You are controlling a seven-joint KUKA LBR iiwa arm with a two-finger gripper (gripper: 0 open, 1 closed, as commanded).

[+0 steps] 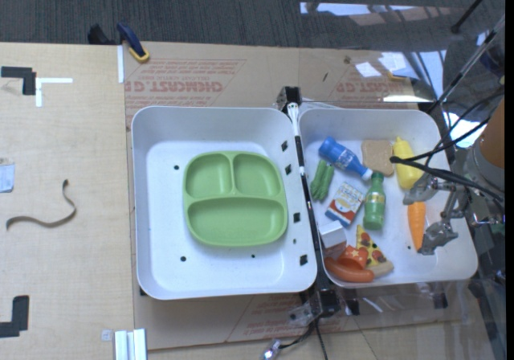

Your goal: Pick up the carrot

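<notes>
Camera view: right bin, crowded with toy food. Carrot lies near the bin's right wall, long axis running roughly near-to-far, tip toward the near edge; lemon just beyond it, green bottle to its left. Gripper low at the carrot's right flank, fingers spread, one by the upper end, one by the lower. Nothing is between them. Carrot sits just left of the gap, so judged: a small leftward shift before closing.
</notes>
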